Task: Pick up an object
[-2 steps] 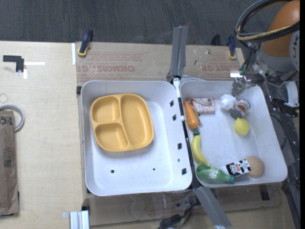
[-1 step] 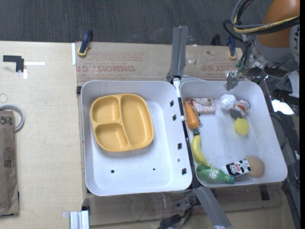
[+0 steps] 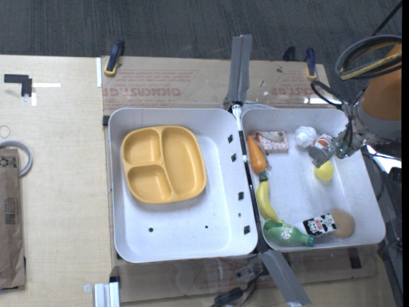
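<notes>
Near the right bin's [image 3: 358, 235] far right edge, I see the end effector [image 3: 323, 151] low over a yellow lemon [image 3: 324, 171]; whether it is apart or together I cannot tell. Nothing looks lifted, so I judge the pick not done.

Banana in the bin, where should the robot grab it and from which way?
Probably at the middle of the banana, coming straight down from above. It lies flat and lengthwise beside the divider, so the fingers should close across its narrow width, below the carrot and above the green bottle.
</notes>
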`<state>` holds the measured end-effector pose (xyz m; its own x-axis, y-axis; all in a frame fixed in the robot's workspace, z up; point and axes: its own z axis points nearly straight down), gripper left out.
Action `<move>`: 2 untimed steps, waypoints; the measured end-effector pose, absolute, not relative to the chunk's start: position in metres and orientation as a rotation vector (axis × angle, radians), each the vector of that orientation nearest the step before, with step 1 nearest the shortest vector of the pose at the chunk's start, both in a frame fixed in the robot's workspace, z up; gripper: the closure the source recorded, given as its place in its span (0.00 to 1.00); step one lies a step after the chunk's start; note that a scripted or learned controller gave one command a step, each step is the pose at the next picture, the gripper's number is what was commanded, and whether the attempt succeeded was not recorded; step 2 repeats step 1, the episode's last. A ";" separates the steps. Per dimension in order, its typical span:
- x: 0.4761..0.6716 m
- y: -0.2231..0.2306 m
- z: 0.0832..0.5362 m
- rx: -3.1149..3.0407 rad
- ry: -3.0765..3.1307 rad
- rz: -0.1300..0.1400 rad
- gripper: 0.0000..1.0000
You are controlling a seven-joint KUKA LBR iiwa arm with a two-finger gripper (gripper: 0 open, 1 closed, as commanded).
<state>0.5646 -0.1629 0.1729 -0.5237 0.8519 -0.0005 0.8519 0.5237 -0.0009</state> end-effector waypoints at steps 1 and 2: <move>0.564 -0.110 0.228 1.697 2.641 -0.001 1.00; 0.564 -0.110 0.228 1.697 2.641 -0.001 1.00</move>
